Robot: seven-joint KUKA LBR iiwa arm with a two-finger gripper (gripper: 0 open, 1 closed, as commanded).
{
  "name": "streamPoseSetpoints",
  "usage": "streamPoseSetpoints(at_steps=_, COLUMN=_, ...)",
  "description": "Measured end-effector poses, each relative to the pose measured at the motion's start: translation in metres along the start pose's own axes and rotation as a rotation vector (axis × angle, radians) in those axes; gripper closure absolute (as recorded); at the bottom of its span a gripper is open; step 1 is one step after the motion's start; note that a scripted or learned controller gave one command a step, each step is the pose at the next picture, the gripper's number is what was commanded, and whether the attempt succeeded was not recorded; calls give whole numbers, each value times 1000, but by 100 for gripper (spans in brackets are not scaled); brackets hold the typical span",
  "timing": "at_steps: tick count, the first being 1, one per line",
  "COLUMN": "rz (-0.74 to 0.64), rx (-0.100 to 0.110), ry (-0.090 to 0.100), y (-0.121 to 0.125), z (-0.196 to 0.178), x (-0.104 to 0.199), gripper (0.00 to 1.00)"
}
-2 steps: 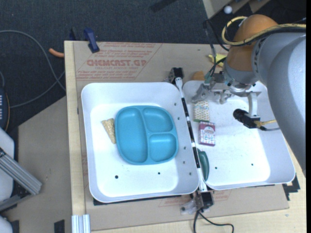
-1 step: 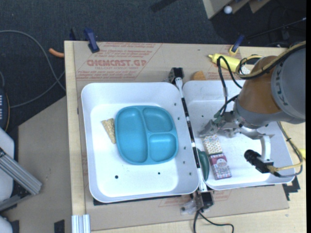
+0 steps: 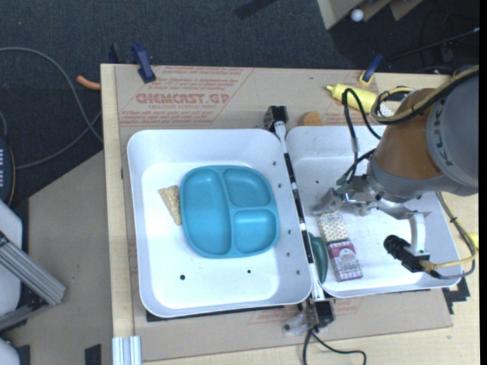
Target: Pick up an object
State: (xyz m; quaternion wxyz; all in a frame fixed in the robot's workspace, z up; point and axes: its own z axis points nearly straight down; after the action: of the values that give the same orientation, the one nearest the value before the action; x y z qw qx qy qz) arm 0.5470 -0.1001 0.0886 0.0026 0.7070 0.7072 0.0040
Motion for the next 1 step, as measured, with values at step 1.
streamPoseSetpoints(at_steps=1, rz=1, rx=-2, ry=-3, y=-56, z=0, x=0, gripper=0)
